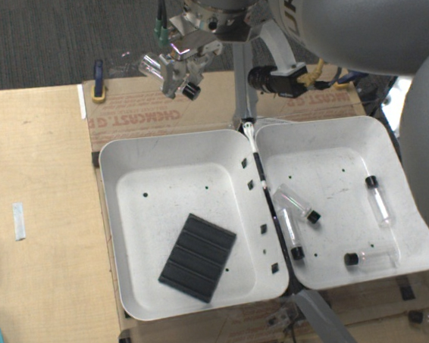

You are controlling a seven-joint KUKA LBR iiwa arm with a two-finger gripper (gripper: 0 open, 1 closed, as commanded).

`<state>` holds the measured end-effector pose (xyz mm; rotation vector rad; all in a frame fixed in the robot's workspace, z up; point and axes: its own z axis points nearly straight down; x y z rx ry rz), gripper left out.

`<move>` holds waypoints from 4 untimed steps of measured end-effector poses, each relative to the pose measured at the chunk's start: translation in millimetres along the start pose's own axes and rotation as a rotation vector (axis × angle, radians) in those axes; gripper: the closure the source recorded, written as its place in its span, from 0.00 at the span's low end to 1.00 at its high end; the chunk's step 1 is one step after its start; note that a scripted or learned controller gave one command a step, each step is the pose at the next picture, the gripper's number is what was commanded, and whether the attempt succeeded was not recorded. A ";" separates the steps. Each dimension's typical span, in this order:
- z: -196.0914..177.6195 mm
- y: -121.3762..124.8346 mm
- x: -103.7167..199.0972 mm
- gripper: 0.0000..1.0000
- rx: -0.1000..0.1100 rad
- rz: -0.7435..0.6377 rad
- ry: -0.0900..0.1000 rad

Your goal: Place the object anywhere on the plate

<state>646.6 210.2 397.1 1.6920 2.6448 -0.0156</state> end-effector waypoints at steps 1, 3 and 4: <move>95.7 -54.1 35.9 1.00 -0.003 -0.121 0.005; 71.3 -56.0 2.3 1.00 -0.007 -0.350 0.004; 8.5 3.8 8.1 1.00 -0.011 -0.685 0.002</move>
